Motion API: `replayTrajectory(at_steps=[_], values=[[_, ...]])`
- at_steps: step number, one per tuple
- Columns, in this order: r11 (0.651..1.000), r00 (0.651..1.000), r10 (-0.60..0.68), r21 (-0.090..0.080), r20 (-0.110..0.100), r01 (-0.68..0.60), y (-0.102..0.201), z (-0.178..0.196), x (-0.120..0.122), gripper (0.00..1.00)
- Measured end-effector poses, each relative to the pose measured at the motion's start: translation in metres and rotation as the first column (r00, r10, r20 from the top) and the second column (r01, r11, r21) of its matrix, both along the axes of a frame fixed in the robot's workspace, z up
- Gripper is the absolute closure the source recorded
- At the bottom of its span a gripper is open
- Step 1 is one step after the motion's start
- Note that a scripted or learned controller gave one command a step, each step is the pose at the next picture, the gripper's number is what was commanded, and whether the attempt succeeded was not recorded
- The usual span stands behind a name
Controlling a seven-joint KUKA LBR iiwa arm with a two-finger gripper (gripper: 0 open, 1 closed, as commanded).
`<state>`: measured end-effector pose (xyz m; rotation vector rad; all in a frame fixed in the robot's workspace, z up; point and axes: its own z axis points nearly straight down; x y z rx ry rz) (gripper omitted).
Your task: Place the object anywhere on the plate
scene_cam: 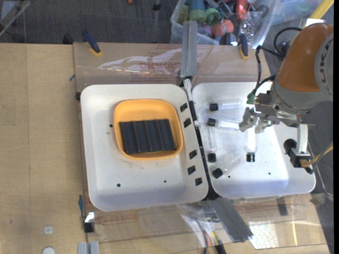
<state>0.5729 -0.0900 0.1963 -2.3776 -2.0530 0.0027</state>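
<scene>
An orange plate (146, 109) lies in the left bin (100, 157) with a black ridged block (147, 135) resting on it. Several clear tubes with black caps lie in the right bin (275, 179). One clear tube (250, 144) points toward the front, cap down, just below my gripper (255, 121). The gripper hangs over the middle of the right bin, right of the other tubes. Whether that tube is gripped or lies on the bin floor is unclear from this angle.
Other tubes lie near the divider: one at the back (224, 106), one below it (226, 125), two at the front left (223, 166). A black divider strip (192, 142) separates the bins. A clear box of coloured toys (222, 7) stands behind.
</scene>
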Motion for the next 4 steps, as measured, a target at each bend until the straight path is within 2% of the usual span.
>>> replayTrajectory(at_steps=[1,2,3,4], values=[[0.968,0.968,0.250,-0.001,0.004,-0.250,0.016,0.019,0.030,1.00],[0.855,0.855,0.519,-0.002,0.005,-0.519,0.037,0.018,0.075,1.00],[0.727,0.727,0.686,-0.003,0.006,-0.686,0.051,0.023,0.092,1.00],[0.720,0.720,0.694,-0.003,0.005,-0.694,0.050,0.074,0.095,1.00]])
